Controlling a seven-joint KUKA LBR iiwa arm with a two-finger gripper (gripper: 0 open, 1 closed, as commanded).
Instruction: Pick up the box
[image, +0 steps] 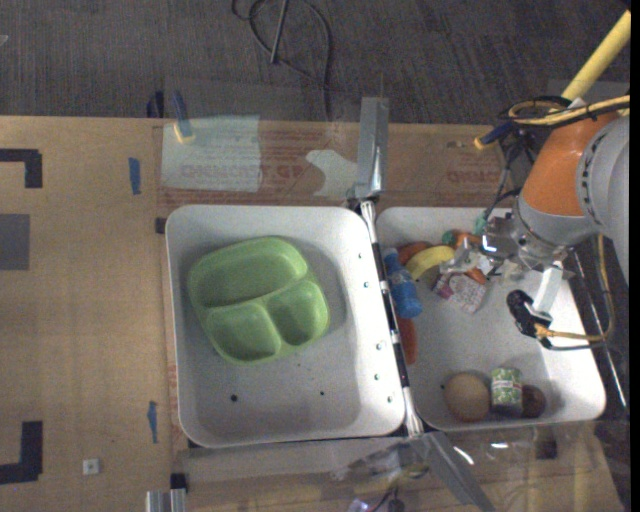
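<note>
two bins on my feed; gripper (478, 258) sits over the pale box (462, 290) in the right bin (590, 385), no label readable, its grip i cannot tell

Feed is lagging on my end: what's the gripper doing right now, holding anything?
Gripper: low in the right bin, down among the small items by the box; open or closed cannot be told, and no grasp is visible.

One camera looks down on me from above the bench at a slant, far enough to take in both bins (190, 300); my arm (585, 180) enters from three o'clock.
</note>
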